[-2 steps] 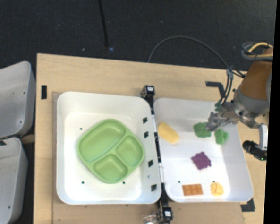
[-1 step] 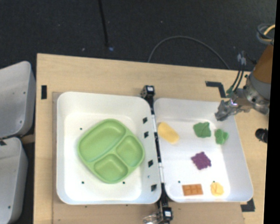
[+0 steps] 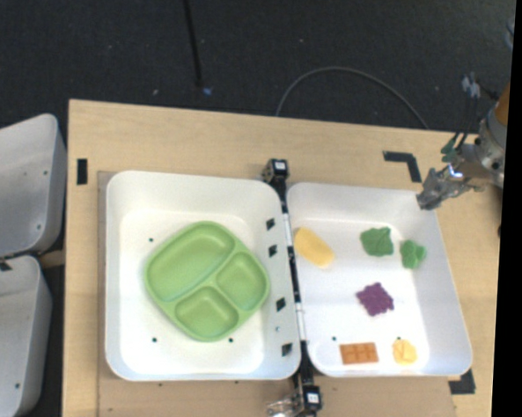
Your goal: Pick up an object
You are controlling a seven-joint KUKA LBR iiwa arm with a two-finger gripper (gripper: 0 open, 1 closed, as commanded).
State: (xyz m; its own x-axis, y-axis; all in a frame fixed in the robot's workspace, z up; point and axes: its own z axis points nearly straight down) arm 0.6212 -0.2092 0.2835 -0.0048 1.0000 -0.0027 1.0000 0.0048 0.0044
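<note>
Wooden bench (image 3: 194, 142) carries your two white bins; gripper (image 3: 431, 194) hovers at two o'clock over right bin (image 3: 434, 258), jaws' state unclear, well apart from yellow oval toy (image 3: 313, 248).

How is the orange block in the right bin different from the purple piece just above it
The orange block is flat, rectangular and straight-edged; the purple piece is lumpy with a ragged outline. The orange block lies near the bin's front edge, while the purple piece sits closer to the middle. Their colours differ plainly. Both are small, lie loose on the white floor of the right bin, and touch nothing else.
</note>
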